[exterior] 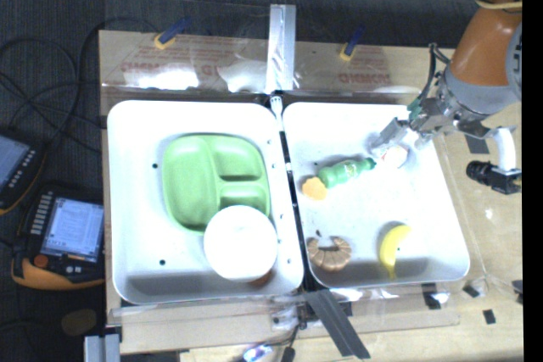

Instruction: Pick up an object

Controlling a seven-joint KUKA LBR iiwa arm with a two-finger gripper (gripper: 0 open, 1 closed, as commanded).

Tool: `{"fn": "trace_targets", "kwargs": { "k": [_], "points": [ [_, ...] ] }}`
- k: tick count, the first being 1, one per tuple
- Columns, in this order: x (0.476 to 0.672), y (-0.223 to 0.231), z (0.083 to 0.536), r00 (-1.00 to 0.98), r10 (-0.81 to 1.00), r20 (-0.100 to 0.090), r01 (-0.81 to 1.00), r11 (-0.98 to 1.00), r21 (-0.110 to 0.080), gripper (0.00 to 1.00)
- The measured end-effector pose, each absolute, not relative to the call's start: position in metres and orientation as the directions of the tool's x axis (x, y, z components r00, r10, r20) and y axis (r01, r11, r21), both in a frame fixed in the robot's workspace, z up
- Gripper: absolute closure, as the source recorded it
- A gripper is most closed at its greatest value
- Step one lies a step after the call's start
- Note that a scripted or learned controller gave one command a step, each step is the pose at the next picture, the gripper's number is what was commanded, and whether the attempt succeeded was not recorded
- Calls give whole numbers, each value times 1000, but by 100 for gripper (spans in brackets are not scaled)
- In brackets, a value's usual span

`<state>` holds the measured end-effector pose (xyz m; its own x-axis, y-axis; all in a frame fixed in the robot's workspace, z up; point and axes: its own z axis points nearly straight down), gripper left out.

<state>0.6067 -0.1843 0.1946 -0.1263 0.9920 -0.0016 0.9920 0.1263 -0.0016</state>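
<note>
In the right bin [424,208] a green bottle [346,172] lies on its side near the middle. A small orange piece [315,188] touches its left end. A brown ring-shaped pastry [329,253] rests at the front left, and a yellow banana [391,247] lies at the front right. My gripper [393,143] hangs low over the back of this bin, right at the bottle's right end. The grey arm with its orange band [485,55] comes in from the right.
The left bin [136,182] holds a green divided plate [216,178] with a white round bowl [241,242] overlapping its front edge. A clear panel with blue and yellow clips stands behind both bins. Cables and devices lie off the bench to the left.
</note>
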Motion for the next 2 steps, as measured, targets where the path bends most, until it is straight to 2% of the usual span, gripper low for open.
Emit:
{"fn": "trace_targets", "kwargs": {
  "k": [1,2],
  "points": [
    [635,-203,95,-246,969,0,969,246,3,0],
    [581,-222,151,-286,958,-1,958,286,0,0]
  ]
}}
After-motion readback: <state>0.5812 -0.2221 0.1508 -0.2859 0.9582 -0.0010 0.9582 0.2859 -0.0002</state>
